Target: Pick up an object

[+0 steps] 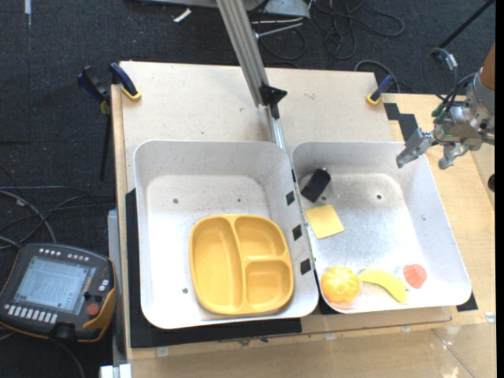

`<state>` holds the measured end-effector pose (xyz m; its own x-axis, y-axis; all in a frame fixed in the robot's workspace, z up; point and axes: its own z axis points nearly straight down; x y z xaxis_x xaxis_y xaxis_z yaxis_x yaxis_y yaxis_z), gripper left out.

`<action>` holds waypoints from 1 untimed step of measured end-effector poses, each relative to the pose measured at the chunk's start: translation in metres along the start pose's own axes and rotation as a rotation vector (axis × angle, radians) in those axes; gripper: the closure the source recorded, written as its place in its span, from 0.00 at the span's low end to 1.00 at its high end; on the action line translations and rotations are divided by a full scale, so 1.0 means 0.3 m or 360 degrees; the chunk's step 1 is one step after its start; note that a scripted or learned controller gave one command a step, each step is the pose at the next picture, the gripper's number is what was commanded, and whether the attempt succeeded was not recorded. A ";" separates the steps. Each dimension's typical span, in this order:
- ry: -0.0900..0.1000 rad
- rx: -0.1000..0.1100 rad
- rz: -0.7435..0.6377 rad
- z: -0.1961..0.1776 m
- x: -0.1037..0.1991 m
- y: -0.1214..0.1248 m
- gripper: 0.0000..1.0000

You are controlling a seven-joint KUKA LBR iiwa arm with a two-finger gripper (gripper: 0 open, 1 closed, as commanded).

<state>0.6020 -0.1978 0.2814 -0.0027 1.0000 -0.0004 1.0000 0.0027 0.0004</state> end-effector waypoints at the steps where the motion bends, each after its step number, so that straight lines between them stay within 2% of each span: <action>1: -0.0001 0.0001 -0.0001 0.000 0.000 0.000 0.00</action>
<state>0.6020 -0.1977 0.2813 -0.0033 1.0000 -0.0009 1.0000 0.0033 0.0000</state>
